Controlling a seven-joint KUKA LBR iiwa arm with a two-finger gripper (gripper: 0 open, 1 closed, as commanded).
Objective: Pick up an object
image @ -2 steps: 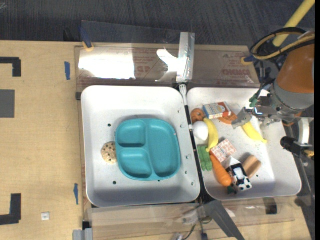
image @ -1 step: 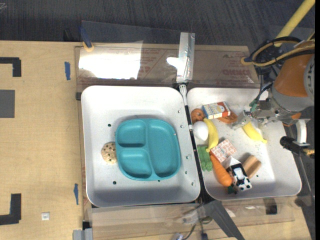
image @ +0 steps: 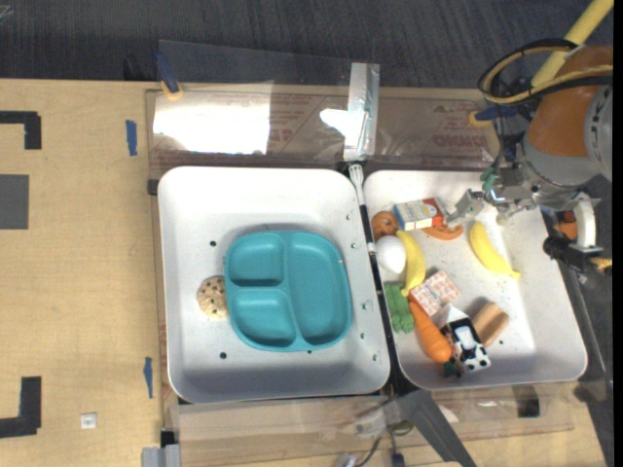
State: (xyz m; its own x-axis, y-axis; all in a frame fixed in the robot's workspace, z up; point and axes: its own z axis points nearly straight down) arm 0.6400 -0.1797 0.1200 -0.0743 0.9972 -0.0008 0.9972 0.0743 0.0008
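The grey two-finger gripper (image: 490,195) hangs over the far right part of the right shallow white bin (image: 555,353); whether it is spread or closed cannot be told, and nothing is seen between its tips. Just below it lies a yellow plastic banana (image: 490,250), with bare bin floor to that fruit's right and below. A second yellow banana (image: 413,262) lies further left of the gripper, touching a white egg (image: 390,256). Left of the gripper are a small orange-and-white carton (image: 420,213), its print too small to read, and one round orange fruit (image: 384,224). Lower left sit one orange carrot (image: 429,334), a black-and-white toy cow (image: 468,346) and a brown bread roll (image: 489,321). Far left, the left white bin (image: 185,212) holds one teal divided plastic plate (image: 289,288) and one speckled cookie (image: 211,296) touching it.
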